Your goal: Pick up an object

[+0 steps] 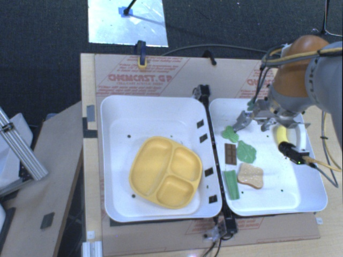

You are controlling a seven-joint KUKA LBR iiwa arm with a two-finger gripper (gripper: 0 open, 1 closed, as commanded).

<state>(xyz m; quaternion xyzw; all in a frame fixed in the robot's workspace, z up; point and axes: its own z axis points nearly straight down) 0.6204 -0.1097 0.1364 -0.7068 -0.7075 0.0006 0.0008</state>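
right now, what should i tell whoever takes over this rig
Gripper: low over the far part of the right white bin, nothing seen held.
Things, all in the right bin: green leaf-shaped piece beside the gripper, brown chocolate bar, second green leafy piece, slice of toast, green stick, yellow banana.
The yellow divided plastic tray lies in the left white bin.
Done: no pick yet.
Left: grasp and lift one object.

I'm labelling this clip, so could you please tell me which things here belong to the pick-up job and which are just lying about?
For the job:
gripper
green leaf
chocolate bar
toast slice
green stick
banana
small green piece
right bin

Lying about:
yellow tray
left bin
clamp
metal sheet
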